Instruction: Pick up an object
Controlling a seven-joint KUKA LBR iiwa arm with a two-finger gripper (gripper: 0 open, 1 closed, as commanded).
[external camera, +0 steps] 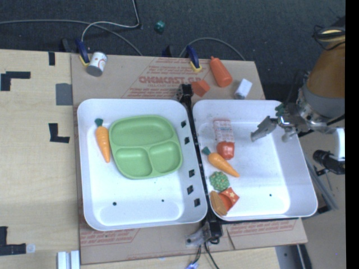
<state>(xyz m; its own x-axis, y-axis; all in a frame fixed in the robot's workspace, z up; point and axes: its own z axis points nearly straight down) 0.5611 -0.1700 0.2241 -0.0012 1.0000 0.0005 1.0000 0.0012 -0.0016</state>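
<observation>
**Arm's over the right bin, nothing grabbed yet**

The gripper [274, 126] hangs above the right bin [291, 172] near its far right corner, fingers spread wide with nothing between them. The toys sit along that bin's left edge: a red piece [225, 149], a carrot [223, 163], a green lump [219, 180]. Looks like the approach step; next it probably needs to slide left and drop.

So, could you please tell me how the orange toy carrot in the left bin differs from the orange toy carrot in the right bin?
The left-bin orange toy carrot lies beside the green divided plate, nearly straight up the view, green top away from the camera. The right-bin orange toy carrot lies slantwise among other toy foods, green top toward the bins' divider. Both are orange, tapered and untouched.
</observation>
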